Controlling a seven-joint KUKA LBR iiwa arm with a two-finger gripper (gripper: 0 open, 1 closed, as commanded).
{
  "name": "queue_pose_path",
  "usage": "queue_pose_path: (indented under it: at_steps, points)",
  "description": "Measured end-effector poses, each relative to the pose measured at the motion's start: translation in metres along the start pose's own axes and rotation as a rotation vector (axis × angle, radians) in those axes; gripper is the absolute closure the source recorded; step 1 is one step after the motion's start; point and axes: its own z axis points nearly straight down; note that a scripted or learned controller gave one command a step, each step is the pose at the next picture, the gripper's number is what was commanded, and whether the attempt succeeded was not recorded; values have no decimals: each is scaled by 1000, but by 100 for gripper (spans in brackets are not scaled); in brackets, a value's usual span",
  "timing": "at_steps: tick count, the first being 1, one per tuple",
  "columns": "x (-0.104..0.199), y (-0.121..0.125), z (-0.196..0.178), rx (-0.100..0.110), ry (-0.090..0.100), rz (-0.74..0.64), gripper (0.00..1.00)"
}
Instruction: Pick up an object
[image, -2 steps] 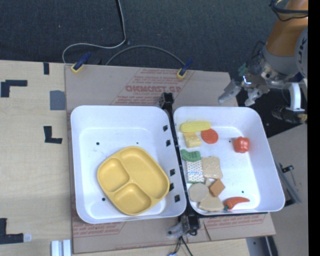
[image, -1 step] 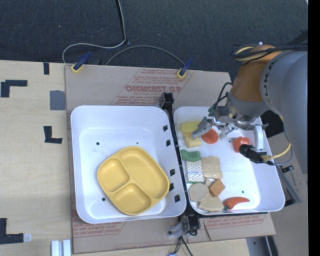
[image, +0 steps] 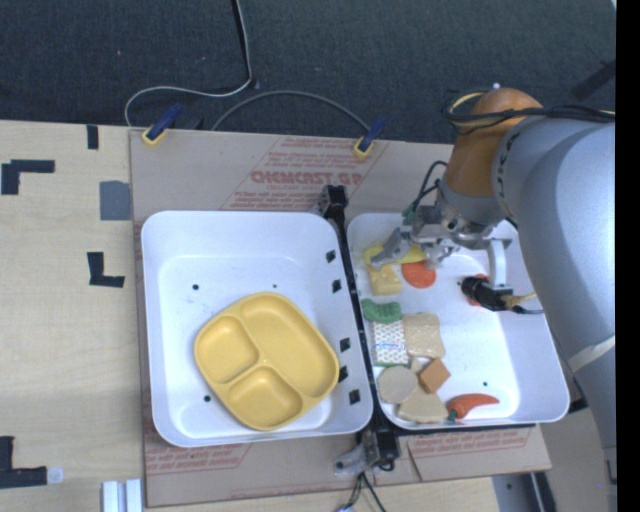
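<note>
Claw (image: 420, 248) sits low in the right bin (image: 535, 345), at its far-left corner, over a red piece (image: 420, 276) and a yellow piece (image: 385, 280); I cannot tell its state. Nearer lie a green piece (image: 381, 311), bread-like slices (image: 422, 334) and a red pepper (image: 472, 403). Left bin (image: 165, 290) holds a yellow divided tray (image: 265, 358). I judge the descent should centre on one piece, clear of the bin wall, before squeezing.

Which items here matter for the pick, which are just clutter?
In play: gripper, low in the right bin over the yellow piece and red round piece; green piece, tan blocks, red chili.

Idle: yellow divided tray in the left bin, clamps, cable.
</note>
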Motion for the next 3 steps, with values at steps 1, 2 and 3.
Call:
queue_pose_path:
  at_steps: [1, 2, 3]
  points:
    - [-6, -1, -1, 1, 4, 1, 0]
    - [32, -2, -4, -35, -5, 8, 0]
    - [32, -2, -14, -37, -4, 8, 100]
